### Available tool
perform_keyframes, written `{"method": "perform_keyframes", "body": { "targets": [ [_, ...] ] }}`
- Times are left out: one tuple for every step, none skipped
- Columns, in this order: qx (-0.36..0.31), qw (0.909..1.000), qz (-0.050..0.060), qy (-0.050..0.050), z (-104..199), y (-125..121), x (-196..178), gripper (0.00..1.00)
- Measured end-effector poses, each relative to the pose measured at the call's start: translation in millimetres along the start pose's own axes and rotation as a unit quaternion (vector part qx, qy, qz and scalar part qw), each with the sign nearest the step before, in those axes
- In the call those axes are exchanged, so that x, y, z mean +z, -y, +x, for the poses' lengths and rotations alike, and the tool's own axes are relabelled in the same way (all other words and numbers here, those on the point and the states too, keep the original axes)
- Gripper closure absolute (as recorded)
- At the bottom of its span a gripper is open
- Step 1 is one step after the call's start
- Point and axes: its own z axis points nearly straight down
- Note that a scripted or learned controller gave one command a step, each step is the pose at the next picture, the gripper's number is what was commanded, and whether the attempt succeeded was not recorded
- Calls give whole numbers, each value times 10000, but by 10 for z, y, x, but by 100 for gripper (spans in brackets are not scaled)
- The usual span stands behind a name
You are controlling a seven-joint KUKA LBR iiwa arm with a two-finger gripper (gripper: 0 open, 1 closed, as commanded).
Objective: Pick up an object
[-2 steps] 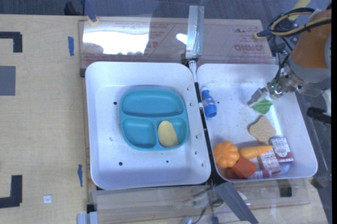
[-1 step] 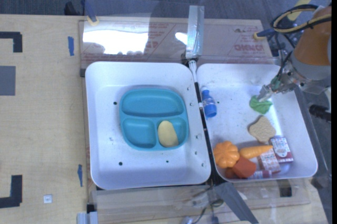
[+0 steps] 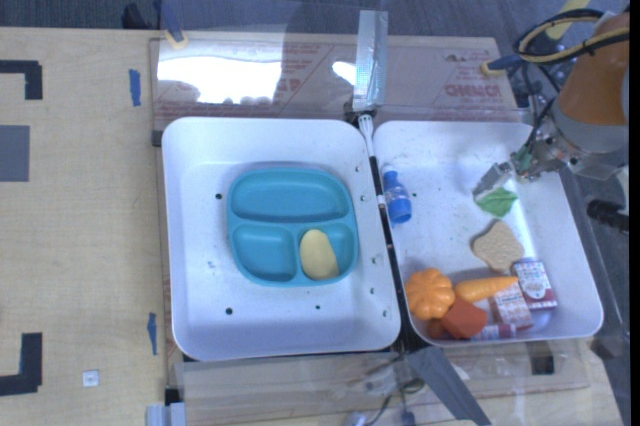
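Green, small & leaf-like, the toy (image 3: 497, 203) lies flat in the right bin (image 3: 580, 244) just under the claw (image 3: 497, 178), can't tell if claw's open.

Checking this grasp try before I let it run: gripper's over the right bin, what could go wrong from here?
1. The gripper sits right above the green piece, which looks thin and flat, so the fingers may slide off it.
2. The bread slice lies just below and could get nudged.
3. The pumpkin, carrot, red block and carton crowd the right bin's near corner, so a grasp there could catch two.
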Motion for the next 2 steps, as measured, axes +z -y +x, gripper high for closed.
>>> {"method": "perform_keyframes", "body": {
  "targets": [
    [-31, 10000, 13, -15, -23, -88, 189, 0],
    [-25, 10000, -28, 14, -44, -107, 51, 100]
  ]
}}
